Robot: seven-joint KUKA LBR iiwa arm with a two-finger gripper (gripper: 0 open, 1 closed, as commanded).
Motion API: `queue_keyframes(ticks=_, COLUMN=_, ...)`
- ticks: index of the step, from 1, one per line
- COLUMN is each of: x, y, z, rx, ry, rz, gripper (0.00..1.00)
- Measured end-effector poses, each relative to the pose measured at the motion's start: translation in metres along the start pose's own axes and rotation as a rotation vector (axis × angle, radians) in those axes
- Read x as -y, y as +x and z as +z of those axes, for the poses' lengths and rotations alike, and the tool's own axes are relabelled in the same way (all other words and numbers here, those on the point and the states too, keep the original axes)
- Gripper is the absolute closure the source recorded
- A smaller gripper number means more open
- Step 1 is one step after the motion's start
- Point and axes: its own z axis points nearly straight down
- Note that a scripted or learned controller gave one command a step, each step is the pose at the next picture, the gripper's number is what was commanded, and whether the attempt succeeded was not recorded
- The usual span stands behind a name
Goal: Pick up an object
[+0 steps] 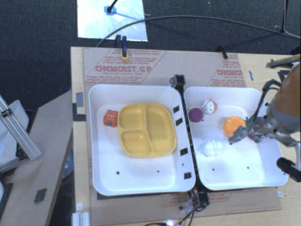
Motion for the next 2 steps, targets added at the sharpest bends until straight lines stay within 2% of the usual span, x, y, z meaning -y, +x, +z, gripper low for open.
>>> queue_keyframes(ticks=1, x=-0.003, y=0.000, z=-0.005, rx=0.003, ry=-0.012, rz=-0.003, gripper=0.00)
queue_keyframes(ticks=2, x=-0.008, y=-0.003, z=0.056, rx=0.001, ry=-0.008, rz=-0.001, gripper=0.00)
